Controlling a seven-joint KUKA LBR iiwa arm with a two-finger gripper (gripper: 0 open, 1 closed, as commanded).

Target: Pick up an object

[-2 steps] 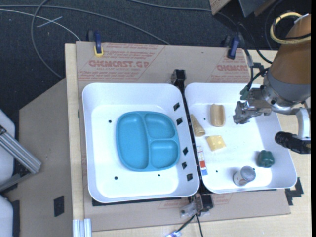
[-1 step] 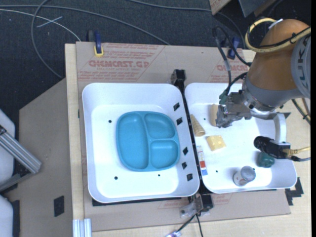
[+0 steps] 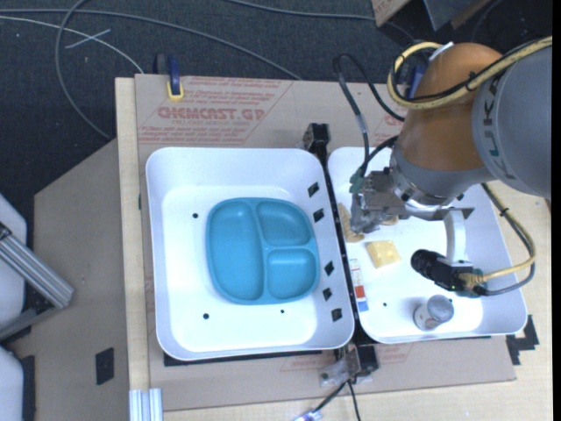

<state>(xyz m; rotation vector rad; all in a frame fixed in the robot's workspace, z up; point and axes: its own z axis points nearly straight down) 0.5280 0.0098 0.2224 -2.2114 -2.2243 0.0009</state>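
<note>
My gripper [image 3: 370, 210] hangs low over the left part of the right bin [image 3: 491, 323], under the grey and orange arm. Just below it in that bin lies a pale yellow block [image 3: 382, 253]. A small tan piece [image 3: 355, 232] sits by the bin's left wall, right at the gripper's lower edge; I cannot tell whether they touch. A grey round object [image 3: 433, 312] rests near the bin's front. Nothing is visibly held.
The left bin [image 3: 175, 305] holds a blue divided plate [image 3: 261, 249]. A thin white strip with red and blue marks [image 3: 358, 286] lies along the right bin's left wall. Cables run across the dark floor behind the bench.
</note>
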